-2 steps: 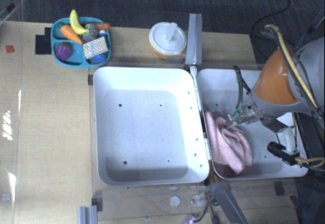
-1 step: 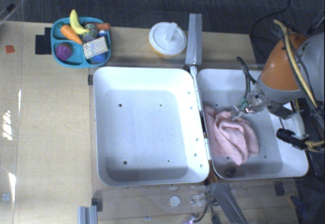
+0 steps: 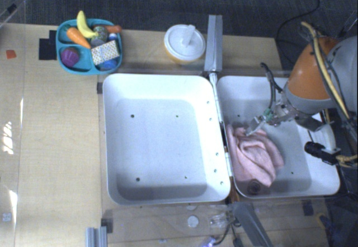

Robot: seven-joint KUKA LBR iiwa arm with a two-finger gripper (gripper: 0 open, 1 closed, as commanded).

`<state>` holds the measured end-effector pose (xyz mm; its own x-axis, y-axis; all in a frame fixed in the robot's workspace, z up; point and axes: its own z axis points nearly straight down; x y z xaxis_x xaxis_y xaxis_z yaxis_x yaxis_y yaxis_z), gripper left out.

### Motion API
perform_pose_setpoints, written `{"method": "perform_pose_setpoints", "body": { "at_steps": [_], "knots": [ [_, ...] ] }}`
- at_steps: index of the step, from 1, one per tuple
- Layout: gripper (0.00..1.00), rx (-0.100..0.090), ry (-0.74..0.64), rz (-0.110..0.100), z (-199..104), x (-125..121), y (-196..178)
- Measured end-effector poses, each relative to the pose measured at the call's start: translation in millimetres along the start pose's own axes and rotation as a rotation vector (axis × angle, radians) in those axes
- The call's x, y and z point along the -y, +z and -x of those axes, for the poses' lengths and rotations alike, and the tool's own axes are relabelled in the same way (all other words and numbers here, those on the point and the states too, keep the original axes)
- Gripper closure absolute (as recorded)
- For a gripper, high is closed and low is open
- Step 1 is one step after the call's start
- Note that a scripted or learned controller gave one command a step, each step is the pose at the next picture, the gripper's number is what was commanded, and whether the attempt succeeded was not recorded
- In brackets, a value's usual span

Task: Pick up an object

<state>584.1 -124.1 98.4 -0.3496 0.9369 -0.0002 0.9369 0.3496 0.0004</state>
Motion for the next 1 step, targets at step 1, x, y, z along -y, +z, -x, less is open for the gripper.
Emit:
{"method": "perform_pose_setpoints", "body": {
  "at_steps": [1],
  "knots": [
    [0.0, 0.007, 0.021, 0.014, -14.1, 59.3, 7.7]
  ]
}}
